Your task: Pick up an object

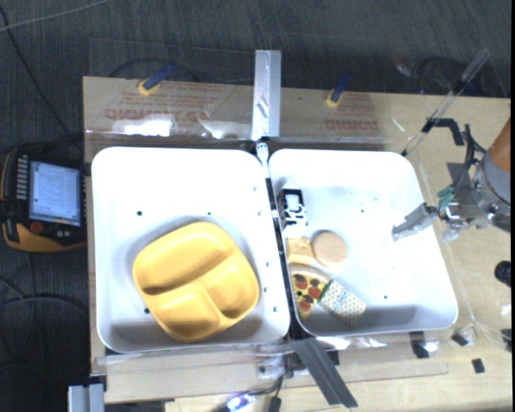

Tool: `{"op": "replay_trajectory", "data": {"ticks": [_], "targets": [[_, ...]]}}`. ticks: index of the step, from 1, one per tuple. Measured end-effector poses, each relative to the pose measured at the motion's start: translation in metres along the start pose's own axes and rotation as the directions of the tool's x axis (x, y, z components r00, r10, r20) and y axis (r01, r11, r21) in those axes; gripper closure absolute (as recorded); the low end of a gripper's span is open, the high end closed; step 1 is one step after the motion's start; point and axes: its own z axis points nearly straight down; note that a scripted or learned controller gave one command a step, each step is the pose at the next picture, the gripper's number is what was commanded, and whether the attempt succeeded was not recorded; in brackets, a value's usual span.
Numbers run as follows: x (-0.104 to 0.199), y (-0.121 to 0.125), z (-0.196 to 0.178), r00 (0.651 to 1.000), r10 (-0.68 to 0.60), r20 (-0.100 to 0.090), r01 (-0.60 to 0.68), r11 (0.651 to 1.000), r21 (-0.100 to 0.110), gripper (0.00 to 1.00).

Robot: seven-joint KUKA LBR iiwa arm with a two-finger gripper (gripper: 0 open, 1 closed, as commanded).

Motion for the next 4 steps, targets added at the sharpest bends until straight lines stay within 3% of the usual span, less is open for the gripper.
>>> {"op": "replay_trajectory", "data": {"ticks": [1, 2, 3, 4], "targets": [[-0.01, -0.013, 0.105, 0.991, -0.135, -0.001, 0.135, 0.991, 0.0, 0.0], [0.082, 0.039, 0.159, 0.918, 0.397, -0.004, -0.397, 0.917, -0.021, 0.0], [0.024, 0.006, 0.063, 0.966, 0.259, 0.003, -0.259, 0.966, 0.0, 0.0], [0.066, 0.061, 0.139, 0.893, 0.45, 0.002, -0.45, 0.893, 0.003, 0.0]]}}
